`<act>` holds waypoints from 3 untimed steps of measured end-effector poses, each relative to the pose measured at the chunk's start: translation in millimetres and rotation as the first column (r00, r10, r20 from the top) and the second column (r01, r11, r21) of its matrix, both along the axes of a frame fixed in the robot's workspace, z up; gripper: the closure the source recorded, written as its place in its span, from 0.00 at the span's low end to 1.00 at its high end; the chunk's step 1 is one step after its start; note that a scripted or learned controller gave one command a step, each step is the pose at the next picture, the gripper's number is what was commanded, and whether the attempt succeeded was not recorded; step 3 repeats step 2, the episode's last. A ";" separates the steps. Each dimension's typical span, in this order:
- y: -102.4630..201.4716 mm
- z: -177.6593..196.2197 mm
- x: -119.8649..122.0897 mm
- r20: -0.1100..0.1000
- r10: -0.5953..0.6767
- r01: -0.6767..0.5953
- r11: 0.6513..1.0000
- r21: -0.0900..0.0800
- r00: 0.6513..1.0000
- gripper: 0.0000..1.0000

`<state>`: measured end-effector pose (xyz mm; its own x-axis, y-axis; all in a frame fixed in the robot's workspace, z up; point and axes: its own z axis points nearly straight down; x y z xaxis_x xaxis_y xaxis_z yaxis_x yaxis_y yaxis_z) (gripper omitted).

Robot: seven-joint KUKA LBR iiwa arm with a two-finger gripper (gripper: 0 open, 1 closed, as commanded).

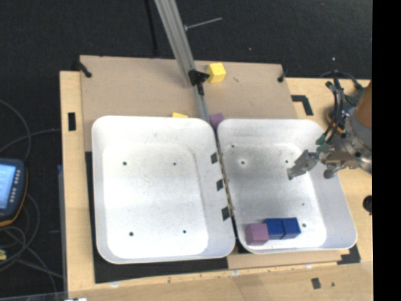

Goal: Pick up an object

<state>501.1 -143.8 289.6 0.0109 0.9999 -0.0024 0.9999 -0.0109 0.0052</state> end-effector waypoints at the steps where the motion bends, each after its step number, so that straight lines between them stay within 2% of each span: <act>1: -38.2 -13.1 22.2 -0.004 0.008 -0.008 1.000 -0.001 1.000 0.00; 2: -11.3 -63.5 12.6 -0.008 0.014 -0.014 1.000 0.003 1.000 0.00; 3: -11.3 -63.5 12.6 -0.008 0.014 -0.014 1.000 0.003 1.000 0.00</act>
